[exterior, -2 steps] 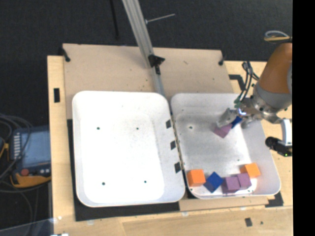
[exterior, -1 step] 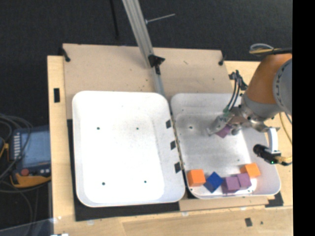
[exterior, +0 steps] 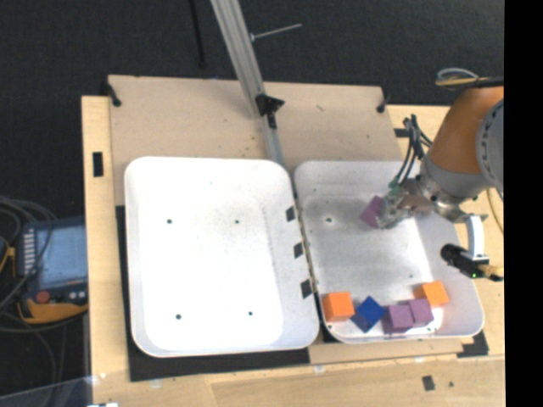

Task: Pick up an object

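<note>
Over at nine o'clock, off the bench, a control pendant [exterior: 53, 257] with a lit screen lies among dark cables [exterior: 15, 219]. Moving right, we reach the wooden bench [exterior: 195, 117], and on it the left bin [exterior: 212, 261], white, its floor marked by a few dark dots. Coming down from twelve o'clock, a metal rail [exterior: 236, 49] slants toward the gap between the two bins, and black clips [exterior: 299, 248] sit along that gap.

Now the right bin [exterior: 373, 265], where the action is! Down at its seven o'clock corner sits an orange cube [exterior: 338, 305], with a blue cube [exterior: 368, 313] touching it on its three o'clock side. Up in the bin's twelve o'clock half sits the purple block [exterior: 373, 212], looking slightly tilted. Whether it rests on the floor or has left it, I cannot tell. Right against its three o'clock side is the gripper [exterior: 393, 213]. The two look to be touching, but from this angle I cannot tell whether the gripper is spread or closed on the block.

Back on the six o'clock edge, a purple cube [exterior: 399, 319] and a second purple cube [exterior: 420, 312] sit side by side, touching. A second orange cube [exterior: 435, 292] sits just at their one o'clock. The arm [exterior: 462, 142], orange band showing, reaches in from three o'clock.
</note>
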You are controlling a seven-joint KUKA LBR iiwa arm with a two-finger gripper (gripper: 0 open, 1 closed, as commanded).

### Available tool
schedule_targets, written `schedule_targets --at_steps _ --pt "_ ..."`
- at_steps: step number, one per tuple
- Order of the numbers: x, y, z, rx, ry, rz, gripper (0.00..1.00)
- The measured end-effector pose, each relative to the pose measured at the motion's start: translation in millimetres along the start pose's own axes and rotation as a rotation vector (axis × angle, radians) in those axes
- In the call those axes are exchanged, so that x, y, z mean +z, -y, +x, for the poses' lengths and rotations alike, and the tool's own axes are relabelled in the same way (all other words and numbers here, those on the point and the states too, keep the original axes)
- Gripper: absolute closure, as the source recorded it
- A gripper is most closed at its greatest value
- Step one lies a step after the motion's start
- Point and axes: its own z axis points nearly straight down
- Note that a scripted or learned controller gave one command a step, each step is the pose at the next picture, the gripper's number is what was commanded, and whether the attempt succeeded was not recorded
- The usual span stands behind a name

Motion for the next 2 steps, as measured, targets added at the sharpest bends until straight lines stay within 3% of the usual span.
schedule_targets --at_steps 2 --pt "-100 -10 -10 -0.004 0.003 -0.005 1.00"
